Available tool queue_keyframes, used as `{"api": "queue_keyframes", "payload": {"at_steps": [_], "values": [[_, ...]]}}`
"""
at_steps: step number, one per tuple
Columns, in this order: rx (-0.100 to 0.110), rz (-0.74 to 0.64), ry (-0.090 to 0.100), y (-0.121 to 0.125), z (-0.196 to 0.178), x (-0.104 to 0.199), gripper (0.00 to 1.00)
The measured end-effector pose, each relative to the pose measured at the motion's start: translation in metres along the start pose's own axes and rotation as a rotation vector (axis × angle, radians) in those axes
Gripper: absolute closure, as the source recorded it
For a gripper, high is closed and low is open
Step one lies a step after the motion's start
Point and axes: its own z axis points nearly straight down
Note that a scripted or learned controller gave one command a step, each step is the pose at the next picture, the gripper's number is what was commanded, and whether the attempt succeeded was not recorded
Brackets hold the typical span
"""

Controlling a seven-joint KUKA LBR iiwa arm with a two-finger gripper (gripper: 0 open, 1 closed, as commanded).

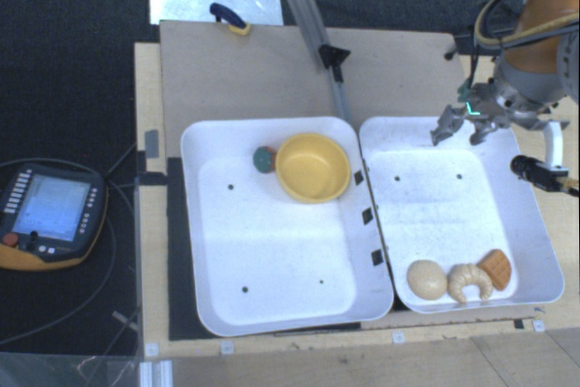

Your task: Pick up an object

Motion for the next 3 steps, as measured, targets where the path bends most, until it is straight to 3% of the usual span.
{"api": "queue_keyframes", "payload": {"at_steps": [1,3], "values": [[0.0,0.0,0.0,0.0,0.0,0.0,0.0],[0.004,0.001,0.001,-0.006,0.088,-0.004,0.0]]}}
